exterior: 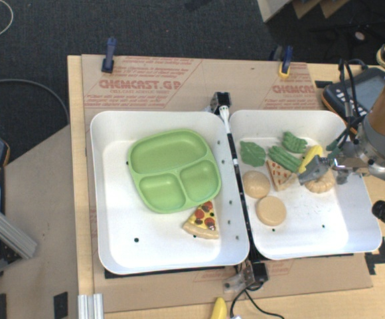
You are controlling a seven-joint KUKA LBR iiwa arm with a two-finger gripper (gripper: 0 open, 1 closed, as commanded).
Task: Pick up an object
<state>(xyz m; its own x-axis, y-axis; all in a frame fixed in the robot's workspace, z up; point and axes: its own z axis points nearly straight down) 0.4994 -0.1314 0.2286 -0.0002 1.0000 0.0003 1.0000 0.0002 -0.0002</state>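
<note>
in right bin [352, 241], tool [318, 169] low over tan cookie [322, 184], touching yellow piece [310, 158]; finger state unclear.

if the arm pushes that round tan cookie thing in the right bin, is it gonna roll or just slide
The round tan piece lies flat on the right bin floor like a thick disc, so it would probably slide, not roll. It looks stiff and smooth, likely light toy food. Its low edge may give the tool little to pinch.
</note>
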